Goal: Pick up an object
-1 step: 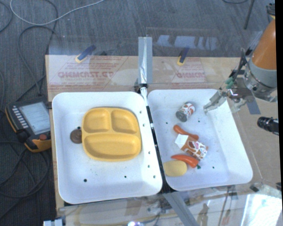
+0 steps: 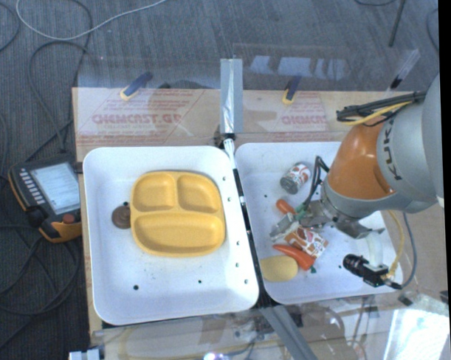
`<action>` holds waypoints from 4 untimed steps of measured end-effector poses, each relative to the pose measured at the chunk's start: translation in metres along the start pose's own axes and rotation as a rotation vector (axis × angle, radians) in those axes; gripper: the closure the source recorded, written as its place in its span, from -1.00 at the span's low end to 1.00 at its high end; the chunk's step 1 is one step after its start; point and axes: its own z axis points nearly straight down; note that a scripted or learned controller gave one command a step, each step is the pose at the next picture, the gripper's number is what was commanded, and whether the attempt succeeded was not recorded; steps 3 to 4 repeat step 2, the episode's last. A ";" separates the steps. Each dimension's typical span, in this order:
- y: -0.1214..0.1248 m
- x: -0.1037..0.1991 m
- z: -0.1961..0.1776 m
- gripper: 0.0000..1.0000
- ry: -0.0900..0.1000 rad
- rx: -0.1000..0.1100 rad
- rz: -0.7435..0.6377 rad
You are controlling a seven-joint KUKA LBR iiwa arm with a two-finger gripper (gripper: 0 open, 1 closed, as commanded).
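I see a yellow divided plate (image 2: pixel 179 212) in the left bin (image 2: pixel 111 290), centre-left of frame. At centre-right, my gripper (image 2: pixel 288 225) hangs just beside a red-and-white packet (image 2: pixel 310 243) in the right bin (image 2: pixel 325 283).

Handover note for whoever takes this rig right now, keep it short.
Claw: low in the right bin, over the red-and-white packet and orange carrot; no object visibly held.
Same bin: small can, yellow lump.
Left bin: yellow divided plate, brown disc beside it.
Done: nothing lifted.
Left: grasp one object and raise it.
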 end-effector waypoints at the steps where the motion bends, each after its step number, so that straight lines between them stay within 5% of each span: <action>1: 0.001 0.000 -0.010 1.00 0.000 -0.002 0.000; 2: 0.074 0.018 -0.164 1.00 -0.001 0.014 0.138; 4: 0.074 0.018 -0.164 1.00 -0.001 0.014 0.138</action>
